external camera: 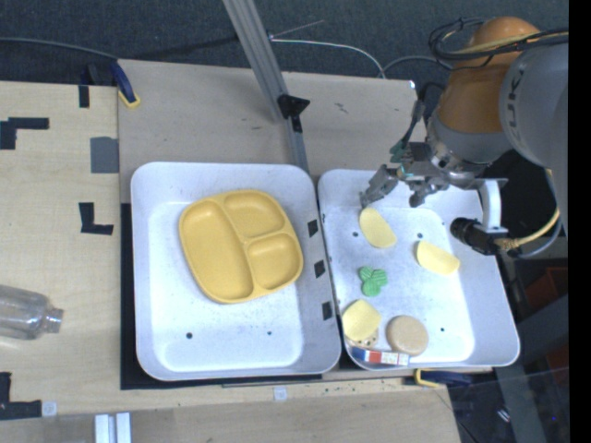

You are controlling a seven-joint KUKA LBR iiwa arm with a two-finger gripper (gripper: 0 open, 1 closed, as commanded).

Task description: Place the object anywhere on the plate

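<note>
A yellow plate [242, 244] with three compartments lies in the left bin [157, 275]. The right bin [480, 321] holds a pale yellow oval piece [377, 228], a yellow wedge [437, 257], a small green piece [372, 281], a yellow round piece [361, 321] and a tan cookie-like disc [406, 334]. My gripper [403, 186] hangs over the far left part of the right bin, just above the pale yellow oval. Its fingers are spread apart with nothing between them.
A flat red, white and blue item [380, 357] lies at the right bin's near edge. A metal pole [259, 49] slants up behind the bins. A clear plastic bottle [28, 312] lies on the bench at far left. The arm's cable loops at the right.
</note>
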